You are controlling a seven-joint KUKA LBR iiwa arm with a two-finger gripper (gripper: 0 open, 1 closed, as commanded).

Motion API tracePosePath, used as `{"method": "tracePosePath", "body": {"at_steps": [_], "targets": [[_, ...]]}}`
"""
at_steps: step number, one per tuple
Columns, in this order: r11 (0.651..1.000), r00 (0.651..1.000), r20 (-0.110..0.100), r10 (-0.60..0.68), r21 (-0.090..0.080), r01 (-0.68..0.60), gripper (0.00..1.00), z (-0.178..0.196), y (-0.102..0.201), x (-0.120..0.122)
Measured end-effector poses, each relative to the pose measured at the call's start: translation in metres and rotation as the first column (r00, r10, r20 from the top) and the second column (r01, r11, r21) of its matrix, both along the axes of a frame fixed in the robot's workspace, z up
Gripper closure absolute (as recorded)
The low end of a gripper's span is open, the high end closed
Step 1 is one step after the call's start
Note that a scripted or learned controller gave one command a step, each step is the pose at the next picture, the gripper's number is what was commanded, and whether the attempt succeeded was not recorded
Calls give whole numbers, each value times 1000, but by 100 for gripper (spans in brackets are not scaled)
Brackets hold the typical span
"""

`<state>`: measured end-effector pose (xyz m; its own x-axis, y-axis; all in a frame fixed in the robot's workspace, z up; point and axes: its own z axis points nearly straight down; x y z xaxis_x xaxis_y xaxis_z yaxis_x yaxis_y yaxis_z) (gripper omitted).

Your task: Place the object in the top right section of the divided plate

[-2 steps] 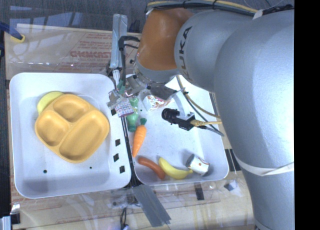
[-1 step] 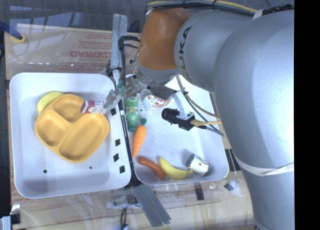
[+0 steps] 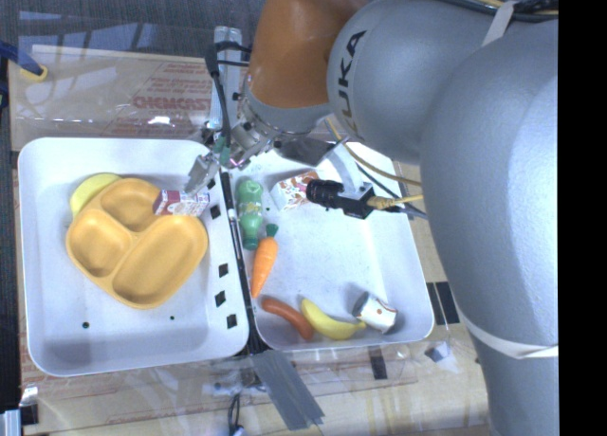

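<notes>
Your gripper (image 3: 211,167) hangs over the divided plate's (image 3: 133,240) upper right edge; I cannot tell how it is set. Small red-and-white packet (image 3: 182,202) lies on that rim, just below.

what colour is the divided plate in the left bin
Yellow-orange, plain, with no pattern: the divided plate, seen in the camera view.
</notes>
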<state>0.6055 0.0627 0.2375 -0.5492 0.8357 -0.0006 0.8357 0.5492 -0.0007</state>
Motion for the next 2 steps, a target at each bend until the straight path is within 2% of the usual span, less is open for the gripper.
{"method": "tracePosePath", "body": {"at_steps": [1, 2], "targets": [[991, 991, 1, 133, 0, -133, 0, -4, 34, 22], [1000, 999, 26, -28, 3, 28, 0, -81, 38, -15]]}}
